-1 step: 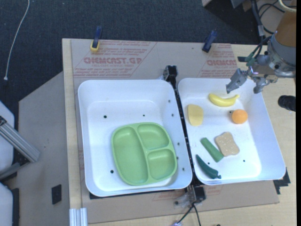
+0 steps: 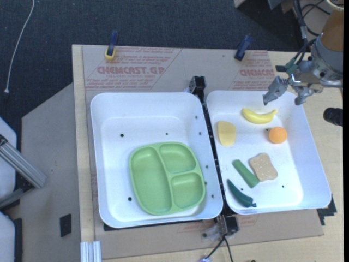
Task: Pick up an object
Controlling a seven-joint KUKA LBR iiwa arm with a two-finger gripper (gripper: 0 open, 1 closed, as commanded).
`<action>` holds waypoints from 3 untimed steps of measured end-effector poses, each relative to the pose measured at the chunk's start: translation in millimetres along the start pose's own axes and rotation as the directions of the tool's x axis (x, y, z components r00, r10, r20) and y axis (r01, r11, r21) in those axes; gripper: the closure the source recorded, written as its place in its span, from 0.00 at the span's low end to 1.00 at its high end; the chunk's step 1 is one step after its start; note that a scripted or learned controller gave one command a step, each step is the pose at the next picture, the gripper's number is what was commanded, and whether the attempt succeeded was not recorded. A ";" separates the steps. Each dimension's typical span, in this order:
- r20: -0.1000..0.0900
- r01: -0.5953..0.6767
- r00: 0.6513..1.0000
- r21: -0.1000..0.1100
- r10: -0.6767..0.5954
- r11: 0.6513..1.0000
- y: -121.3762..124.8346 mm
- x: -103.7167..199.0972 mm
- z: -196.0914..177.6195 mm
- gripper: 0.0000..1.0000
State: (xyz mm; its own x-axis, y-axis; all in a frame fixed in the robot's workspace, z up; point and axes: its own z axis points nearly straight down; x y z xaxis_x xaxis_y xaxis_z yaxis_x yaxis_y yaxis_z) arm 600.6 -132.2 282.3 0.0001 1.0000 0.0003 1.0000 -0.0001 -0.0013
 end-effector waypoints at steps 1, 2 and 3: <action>-0.001 -0.001 1.000 0.006 0.001 1.000 -6.7 -1.3 61.3 0.00; 0.000 -0.001 1.000 0.001 0.001 1.000 -3.1 -10.4 112.6 0.00; -0.001 -0.001 1.000 0.005 0.001 1.000 -6.1 -19.0 161.0 0.00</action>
State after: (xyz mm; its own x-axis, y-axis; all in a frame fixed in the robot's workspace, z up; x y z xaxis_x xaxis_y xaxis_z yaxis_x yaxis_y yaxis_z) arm 594.3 -151.2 121.3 0.0013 1.0000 0.0014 1.0000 -0.0013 -0.0065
